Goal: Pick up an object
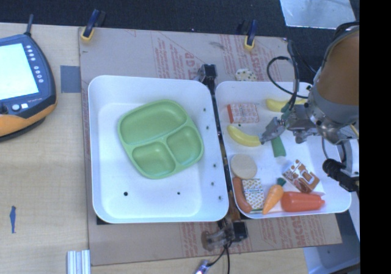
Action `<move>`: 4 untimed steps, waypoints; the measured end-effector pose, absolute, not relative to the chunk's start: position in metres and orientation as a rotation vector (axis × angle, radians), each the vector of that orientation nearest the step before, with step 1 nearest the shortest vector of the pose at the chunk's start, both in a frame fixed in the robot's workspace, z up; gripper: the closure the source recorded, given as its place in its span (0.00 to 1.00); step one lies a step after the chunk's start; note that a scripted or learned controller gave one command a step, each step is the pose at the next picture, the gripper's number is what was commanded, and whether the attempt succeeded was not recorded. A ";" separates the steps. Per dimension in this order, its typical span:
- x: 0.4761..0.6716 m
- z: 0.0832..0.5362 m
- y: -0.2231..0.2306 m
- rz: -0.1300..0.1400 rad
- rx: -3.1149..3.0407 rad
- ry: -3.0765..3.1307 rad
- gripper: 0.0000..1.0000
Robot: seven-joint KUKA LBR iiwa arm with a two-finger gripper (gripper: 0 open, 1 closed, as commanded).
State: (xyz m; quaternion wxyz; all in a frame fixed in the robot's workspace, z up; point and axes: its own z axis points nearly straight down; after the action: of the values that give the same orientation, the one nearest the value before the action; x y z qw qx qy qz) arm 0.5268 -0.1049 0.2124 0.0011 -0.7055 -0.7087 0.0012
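Note:
The right bin (342,205) holds several toy foods. A yellow banana (243,137) lies at its left side, and a second yellow piece (276,104) sits at the back. A small green item (278,147) lies in the middle. My gripper (286,134) hovers over the bin's middle, just above the green item, open with its fingers spread and nothing between them. The left fingertip (267,136) points toward the banana's right end.
Also in the right bin are a red-and-white packet (243,112), a tan disc (244,166), a carrot (273,198), a red sausage-like piece (302,202) and a brown packet (301,176). The left bin (104,199) holds a green divided plate (160,138). A tablet (21,86) lies far left.

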 end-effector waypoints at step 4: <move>0.574 0.112 -0.168 0.011 -2.209 -2.241 1.00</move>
State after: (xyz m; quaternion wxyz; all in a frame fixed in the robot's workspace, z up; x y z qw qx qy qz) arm 0.5735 -0.1678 0.1121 -0.0026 -0.7021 -0.7121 0.0036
